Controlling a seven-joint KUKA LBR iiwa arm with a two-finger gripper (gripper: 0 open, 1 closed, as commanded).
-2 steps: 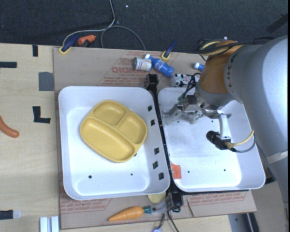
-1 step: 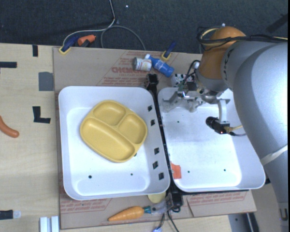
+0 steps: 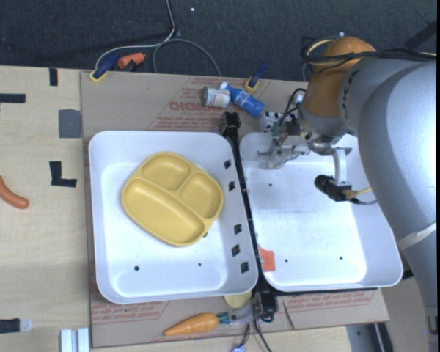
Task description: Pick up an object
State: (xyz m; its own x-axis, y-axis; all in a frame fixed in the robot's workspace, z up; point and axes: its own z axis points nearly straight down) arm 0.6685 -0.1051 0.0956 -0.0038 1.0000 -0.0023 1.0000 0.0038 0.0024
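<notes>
Hovering over your right shallow white bin (image 3: 352,270) at its far edge — two-finger gripper (image 3: 280,151), grip state unreadable; yellow sectioned plastic plate (image 3: 173,197) is sitting in your left shallow white bin (image 3: 110,270).

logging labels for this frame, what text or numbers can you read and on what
Red print on the cardboard sheet behind the left bin: mirrored or upside down, too blurred to read.
Red print on the cardboard at the front edge: too small to read.
Bottle label: too blurred to read.
No readable text elsewhere.
</notes>
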